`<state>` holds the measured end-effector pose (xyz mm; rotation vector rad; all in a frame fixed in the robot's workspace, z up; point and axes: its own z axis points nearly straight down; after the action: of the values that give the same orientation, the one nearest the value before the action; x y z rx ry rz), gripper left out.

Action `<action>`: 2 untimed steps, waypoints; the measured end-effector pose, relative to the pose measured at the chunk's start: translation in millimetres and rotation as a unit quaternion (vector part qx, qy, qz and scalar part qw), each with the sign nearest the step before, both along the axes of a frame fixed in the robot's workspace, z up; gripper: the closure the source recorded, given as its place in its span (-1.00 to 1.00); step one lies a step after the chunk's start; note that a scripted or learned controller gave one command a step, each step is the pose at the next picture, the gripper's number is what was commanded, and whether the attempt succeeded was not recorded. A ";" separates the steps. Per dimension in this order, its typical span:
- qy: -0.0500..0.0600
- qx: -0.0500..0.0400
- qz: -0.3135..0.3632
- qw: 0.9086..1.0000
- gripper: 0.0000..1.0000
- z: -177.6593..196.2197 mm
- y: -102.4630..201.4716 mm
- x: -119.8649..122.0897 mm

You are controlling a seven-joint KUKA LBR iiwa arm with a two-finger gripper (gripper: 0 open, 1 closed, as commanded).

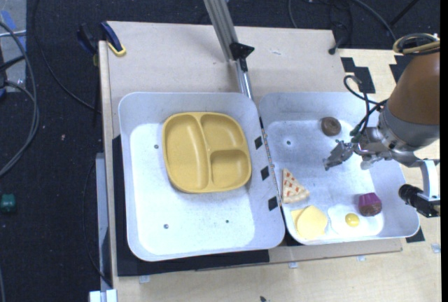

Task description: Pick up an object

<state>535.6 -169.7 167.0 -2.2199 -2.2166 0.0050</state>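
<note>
The right bin holds several toy foods: a brown round piece near the back, a pizza slice at the left, a yellow round piece and a fried egg along the front, and a dark purple piece at the front right. My gripper hangs over the middle of this bin, pointing left, just below the brown piece and right of the pizza slice. Nothing shows between its fingers.
The left bin holds a yellow divided plate. A metal pole slants up from between the bins toward the back. Cables lie on the dark floor around the bench.
</note>
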 end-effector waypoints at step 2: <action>-0.003 -0.001 0.000 1.000 1.00 -32.3 5.6 -2.3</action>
<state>533.2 -164.1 134.7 -2.2232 -2.2201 0.0004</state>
